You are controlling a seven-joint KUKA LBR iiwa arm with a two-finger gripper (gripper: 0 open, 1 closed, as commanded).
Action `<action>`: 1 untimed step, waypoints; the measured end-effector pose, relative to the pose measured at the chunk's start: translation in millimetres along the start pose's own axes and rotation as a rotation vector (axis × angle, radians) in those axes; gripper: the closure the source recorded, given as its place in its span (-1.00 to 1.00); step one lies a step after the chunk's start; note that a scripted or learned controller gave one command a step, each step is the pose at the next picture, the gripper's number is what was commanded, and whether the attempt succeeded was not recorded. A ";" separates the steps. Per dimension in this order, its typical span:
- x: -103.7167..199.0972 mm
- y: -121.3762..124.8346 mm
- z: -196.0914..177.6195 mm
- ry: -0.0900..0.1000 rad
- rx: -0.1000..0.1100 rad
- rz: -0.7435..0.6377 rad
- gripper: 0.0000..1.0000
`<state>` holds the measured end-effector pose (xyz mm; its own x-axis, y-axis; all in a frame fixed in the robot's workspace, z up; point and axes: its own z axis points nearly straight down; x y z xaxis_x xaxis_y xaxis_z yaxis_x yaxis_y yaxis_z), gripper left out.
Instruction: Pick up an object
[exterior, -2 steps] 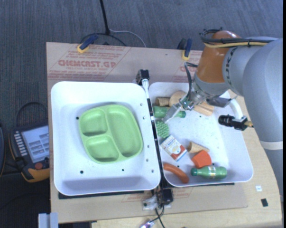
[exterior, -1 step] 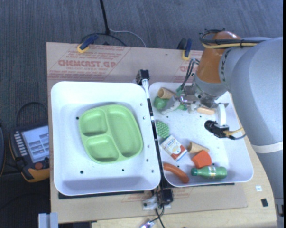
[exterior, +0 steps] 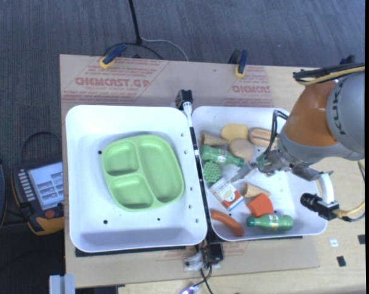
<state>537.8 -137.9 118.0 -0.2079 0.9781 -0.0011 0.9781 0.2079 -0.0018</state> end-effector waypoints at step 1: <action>38.9 -16.5 25.0 -0.013 -0.023 0.033 -1.00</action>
<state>513.5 -103.3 93.0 -0.1755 0.9844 -0.0138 0.9842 0.1758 0.0217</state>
